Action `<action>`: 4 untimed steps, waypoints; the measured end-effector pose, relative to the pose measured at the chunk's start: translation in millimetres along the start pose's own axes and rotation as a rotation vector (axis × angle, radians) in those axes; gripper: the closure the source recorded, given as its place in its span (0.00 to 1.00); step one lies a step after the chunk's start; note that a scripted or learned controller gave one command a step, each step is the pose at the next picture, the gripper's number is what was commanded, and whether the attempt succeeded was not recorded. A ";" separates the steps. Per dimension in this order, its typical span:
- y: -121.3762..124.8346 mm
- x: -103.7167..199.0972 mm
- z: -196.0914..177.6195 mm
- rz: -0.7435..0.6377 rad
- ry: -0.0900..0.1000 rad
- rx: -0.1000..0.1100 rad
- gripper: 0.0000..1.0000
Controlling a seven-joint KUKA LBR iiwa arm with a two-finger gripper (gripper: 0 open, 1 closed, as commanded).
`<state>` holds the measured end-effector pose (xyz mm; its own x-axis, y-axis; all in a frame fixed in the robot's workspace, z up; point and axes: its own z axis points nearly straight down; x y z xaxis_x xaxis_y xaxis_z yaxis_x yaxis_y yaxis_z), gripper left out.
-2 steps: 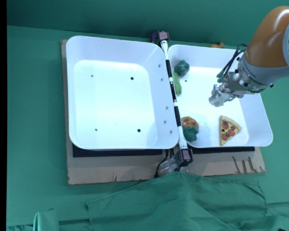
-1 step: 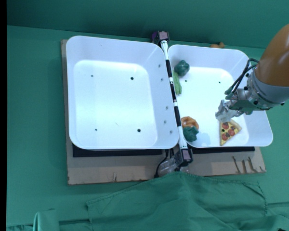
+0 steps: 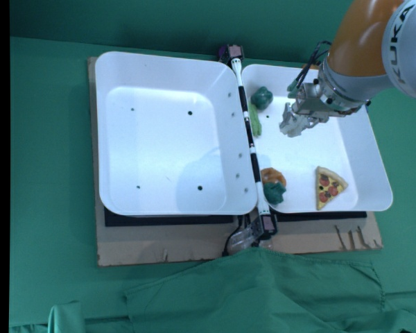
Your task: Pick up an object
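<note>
Green cloth covers the bench under two shallow white plastic bins (image 3: 125, 68). Gripper (image 3: 291, 127) hovers above the right bin; finger state cannot be told. Nearby lie a dark green pepper-shaped toy (image 3: 261, 97), orange-and-green toy (image 3: 273, 185), and pizza slice toy (image 3: 328, 186).

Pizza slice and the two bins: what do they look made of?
Pizza slice: likely a moulded plastic toy, matte, with flat painted toppings. Bins: probably thin glossy white plastic; soft glare and rounded formed corners suggest it, though the view leaves it open.
</note>
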<state>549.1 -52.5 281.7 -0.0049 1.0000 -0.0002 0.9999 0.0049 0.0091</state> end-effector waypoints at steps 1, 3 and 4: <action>24.5 -88.9 48.9 0.016 -0.006 0.007 1.00; -5.4 31.6 -66.9 -0.004 0.002 0.000 1.00; -46.2 -51.8 -122.4 0.017 -0.004 -0.003 1.00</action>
<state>502.0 -104.5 403.7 0.0117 0.9999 -0.0044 0.9999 -0.0117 0.0119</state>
